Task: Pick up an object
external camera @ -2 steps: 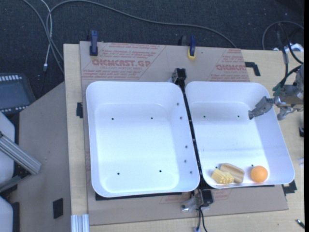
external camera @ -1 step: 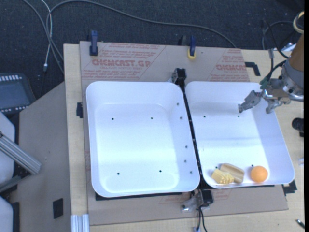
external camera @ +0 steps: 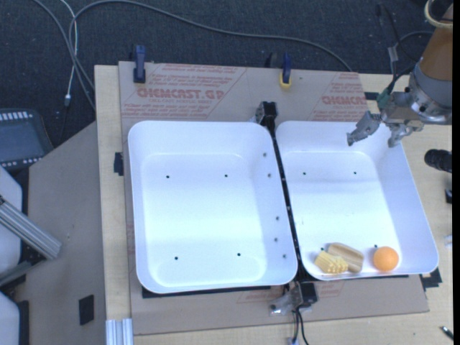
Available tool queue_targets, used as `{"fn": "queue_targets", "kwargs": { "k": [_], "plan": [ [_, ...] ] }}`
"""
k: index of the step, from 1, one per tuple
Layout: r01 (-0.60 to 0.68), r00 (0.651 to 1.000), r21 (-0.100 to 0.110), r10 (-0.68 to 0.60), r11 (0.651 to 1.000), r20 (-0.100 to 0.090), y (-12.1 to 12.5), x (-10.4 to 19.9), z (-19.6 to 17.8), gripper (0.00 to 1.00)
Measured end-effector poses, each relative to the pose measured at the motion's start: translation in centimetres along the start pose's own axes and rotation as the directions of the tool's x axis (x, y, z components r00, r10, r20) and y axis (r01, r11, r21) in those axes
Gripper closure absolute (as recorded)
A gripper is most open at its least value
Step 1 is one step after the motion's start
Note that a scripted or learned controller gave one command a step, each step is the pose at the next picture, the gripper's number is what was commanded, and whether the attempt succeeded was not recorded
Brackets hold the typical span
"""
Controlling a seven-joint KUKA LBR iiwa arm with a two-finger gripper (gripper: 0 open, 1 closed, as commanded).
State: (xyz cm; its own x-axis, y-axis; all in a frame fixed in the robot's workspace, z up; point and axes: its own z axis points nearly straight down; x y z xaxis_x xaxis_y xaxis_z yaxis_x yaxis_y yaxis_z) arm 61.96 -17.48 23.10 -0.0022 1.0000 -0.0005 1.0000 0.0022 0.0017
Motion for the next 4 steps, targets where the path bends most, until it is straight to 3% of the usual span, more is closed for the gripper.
{"fn": "queue_targets", "kwargs": {
  "k": [1, 2, 3, 4],
  "plan": [
    [0.05, 0.999, -0.002, -0.05, 0.999, 0.0, 4.3, 2.5, -2.9, 0.0],
    [0.048, 0.999, -0.001, -0.048, 0.999, 0.0, 4.2, 2.3, -3.9, 1.0],
    [0.003, 1.0, -0.003, -0.003, 1.0, -0.001, 4.0, 8.6, -9.1, 1.0],
    [-0.001, 1.0, 0.01, 0.001, 1.0, -0.002, -0.6, 10.7, 1.4, 1.0]
  ]
}}
